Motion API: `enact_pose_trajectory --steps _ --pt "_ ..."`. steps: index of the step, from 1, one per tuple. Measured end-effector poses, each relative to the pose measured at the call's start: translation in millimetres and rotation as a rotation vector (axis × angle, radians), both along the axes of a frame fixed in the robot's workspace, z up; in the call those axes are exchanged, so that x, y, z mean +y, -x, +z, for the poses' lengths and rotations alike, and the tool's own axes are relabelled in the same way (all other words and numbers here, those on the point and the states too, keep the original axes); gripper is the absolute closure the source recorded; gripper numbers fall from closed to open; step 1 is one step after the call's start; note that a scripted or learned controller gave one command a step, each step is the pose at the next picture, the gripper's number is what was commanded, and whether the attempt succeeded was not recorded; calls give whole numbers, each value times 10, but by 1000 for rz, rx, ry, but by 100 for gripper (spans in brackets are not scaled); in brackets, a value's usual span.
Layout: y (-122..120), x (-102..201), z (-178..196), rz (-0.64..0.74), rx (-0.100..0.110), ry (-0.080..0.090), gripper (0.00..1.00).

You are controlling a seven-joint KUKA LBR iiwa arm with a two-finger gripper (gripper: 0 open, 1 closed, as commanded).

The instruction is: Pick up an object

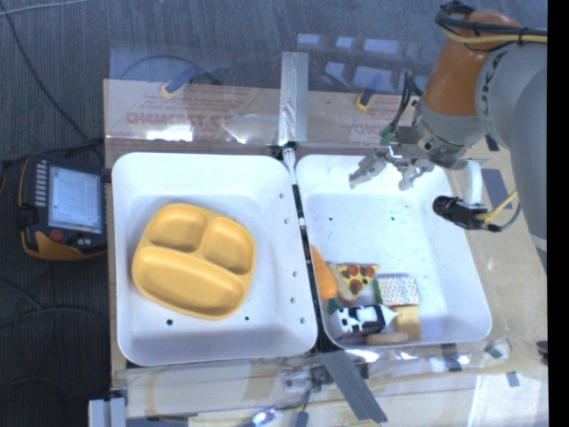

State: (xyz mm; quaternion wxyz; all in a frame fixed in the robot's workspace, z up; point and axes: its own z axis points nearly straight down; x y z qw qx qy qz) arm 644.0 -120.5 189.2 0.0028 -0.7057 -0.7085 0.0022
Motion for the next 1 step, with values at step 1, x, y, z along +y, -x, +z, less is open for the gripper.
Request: enact_pose_trajectory --steps 1 --pt "861 71 -528 -43 1 0 0"
